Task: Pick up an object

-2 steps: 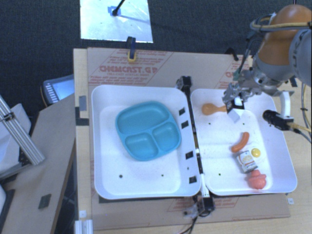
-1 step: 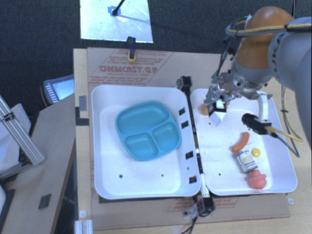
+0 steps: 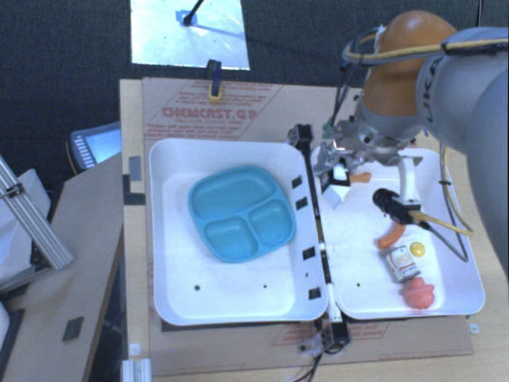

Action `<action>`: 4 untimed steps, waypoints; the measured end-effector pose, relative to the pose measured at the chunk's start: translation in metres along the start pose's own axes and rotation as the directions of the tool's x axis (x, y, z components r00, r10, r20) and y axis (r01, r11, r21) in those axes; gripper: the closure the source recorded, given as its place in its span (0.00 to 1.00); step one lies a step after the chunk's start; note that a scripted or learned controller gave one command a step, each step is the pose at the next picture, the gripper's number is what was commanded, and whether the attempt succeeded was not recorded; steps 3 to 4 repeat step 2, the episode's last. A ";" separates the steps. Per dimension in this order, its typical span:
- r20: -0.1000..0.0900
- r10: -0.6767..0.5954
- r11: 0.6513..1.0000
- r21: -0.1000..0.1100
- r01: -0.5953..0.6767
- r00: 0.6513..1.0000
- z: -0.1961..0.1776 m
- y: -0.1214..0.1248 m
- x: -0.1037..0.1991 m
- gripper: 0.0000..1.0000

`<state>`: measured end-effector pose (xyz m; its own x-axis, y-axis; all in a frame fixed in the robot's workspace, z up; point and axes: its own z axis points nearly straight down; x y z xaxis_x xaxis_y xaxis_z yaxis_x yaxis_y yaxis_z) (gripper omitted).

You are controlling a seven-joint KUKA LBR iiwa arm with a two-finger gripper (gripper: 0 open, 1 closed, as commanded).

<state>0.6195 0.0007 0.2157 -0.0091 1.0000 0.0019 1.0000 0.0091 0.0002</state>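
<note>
Reaching into the far inner corner of the right bin [image 3: 358,249], my gripper [image 3: 330,169] sits just beside an orange piece [image 3: 362,178]; how wide my grip stands, I cannot tell. A can [image 3: 403,263] lies near the front.

The left white bin [image 3: 183,293] is hogged by a blue three-compartment plastic plate [image 3: 241,212], bare strip in front. The right white bin [image 3: 354,273] is open front-left; orange sausage-shaped toy [image 3: 390,235], small labelled can [image 3: 403,263] and pink toy [image 3: 419,294] (touching, maybe?) crowd its right.
</note>
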 end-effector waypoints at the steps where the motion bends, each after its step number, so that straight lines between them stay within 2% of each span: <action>1: 0.001 0.001 1.000 0.000 -0.001 1.000 0.006 -0.006 0.049 1.00; 2: -0.001 -0.001 1.000 -0.001 0.001 1.000 -0.009 -0.022 0.102 1.00; 4: -0.001 -0.001 1.000 -0.001 0.001 1.000 -0.009 -0.022 0.102 1.00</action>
